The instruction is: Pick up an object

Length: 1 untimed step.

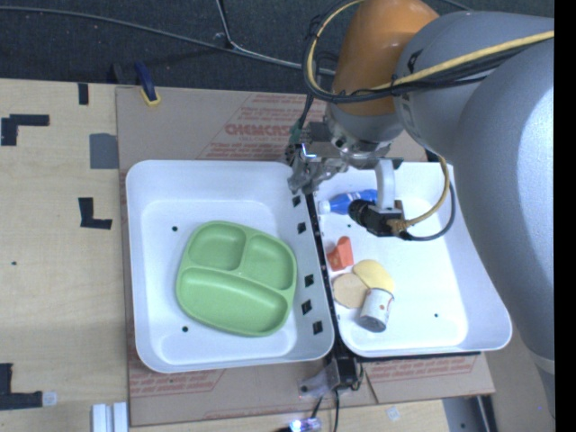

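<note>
Inside the left bin [153,196] lies a green tray [237,277]; claw [310,171] state unclear.

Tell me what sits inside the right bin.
The right bin holds an orange piece, a tan round piece, a yellow piece, a small can and something blue, partly hidden under the arm.

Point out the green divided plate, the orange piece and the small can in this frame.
green divided plate [237,277]: camera view, middle ridge of the plate.
orange piece [339,254]: camera view, centre of its top face.
small can [375,311]: camera view, its side wall.
</note>
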Available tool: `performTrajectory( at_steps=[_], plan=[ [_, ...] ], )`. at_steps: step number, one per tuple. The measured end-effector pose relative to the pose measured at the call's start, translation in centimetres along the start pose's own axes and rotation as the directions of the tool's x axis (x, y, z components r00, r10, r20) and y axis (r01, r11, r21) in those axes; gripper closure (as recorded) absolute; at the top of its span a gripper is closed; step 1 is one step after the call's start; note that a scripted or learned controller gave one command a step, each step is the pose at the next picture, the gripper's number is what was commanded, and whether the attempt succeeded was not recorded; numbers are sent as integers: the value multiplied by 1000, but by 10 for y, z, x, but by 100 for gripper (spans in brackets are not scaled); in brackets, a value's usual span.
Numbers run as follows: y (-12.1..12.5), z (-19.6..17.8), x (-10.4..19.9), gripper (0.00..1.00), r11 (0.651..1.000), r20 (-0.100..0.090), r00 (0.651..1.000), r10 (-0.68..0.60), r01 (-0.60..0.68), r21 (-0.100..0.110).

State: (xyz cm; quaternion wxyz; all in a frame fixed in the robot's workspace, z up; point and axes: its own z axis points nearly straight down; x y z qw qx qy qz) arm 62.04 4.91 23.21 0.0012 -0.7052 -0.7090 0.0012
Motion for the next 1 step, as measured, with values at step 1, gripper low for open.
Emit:
performTrajectory(
  at_steps=[1],
  plan=[
    [-1,7,47,100,1000,-1,1000,0,0,-1]
  ],
)
